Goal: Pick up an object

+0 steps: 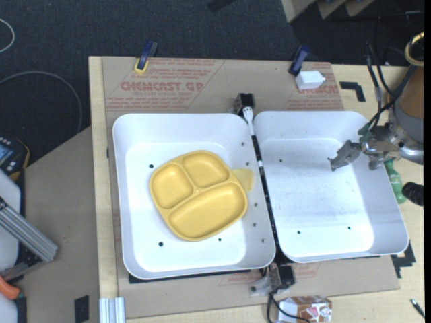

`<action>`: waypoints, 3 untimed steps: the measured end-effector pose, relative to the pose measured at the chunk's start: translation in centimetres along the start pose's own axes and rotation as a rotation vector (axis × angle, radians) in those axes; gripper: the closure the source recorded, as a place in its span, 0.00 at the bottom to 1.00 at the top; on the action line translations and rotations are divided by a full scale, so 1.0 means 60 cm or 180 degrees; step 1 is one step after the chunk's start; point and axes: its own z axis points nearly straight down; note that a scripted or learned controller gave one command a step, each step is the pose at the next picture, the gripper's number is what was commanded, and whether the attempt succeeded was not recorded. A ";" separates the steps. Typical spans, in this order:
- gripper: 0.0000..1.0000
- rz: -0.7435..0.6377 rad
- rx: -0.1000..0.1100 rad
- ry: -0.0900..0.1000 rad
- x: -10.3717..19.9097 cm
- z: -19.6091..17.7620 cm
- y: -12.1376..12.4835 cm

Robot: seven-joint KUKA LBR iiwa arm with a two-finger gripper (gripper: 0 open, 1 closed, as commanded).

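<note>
A yellow divided plate (197,195), with three compartments, lies flat in the left white bin (135,247), roughly at its middle and turned at a slant. A small pale yellow piece (244,177) peeks out just beside the plate's right edge, near the bin's wall. The right white bin (323,244) sits just beside the left one on the counter (222,79). The jaws (345,155) hang over the upper right part of the right bin, well apart from the plate, spread apart with nothing between them. The grey arm (411,123) enters from the right. A small white block (310,80) rests on the counter behind the bins.
</note>
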 end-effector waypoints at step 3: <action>1.00 -0.0005 -0.0024 -0.0011 0.104 -0.569 -0.112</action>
